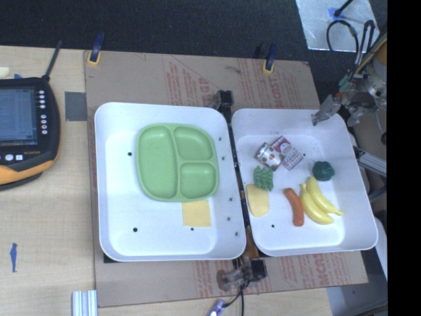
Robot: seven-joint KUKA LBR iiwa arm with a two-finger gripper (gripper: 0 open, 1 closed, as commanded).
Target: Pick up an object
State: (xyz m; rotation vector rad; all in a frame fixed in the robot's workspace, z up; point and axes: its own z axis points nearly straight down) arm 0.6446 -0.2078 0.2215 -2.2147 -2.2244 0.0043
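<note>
The end effector (327, 114) sits at the far right corner of the right bin (342, 239), just over its rim, at the end of the arm (368, 87) reaching in from the right. Whether it is released or clenched cannot be told; nothing shows between its tips.

All the loose objects lie nearer the camera than the end effector and to its left. Closest to it is a red-and-white packet (287, 151) with a small can (268, 155) touching its left side. A dark green piece (323, 170) lies almost directly below the end effector. Further down sit a banana (319, 205), a carrot (295, 207) just beside it, a leafy green piece (264, 178) and a pale yellow piece (258, 201).

Well to the left, the left bin (118, 242) holds a green divided plate (177, 161) and a yellow cheese slice (197, 212).
</note>
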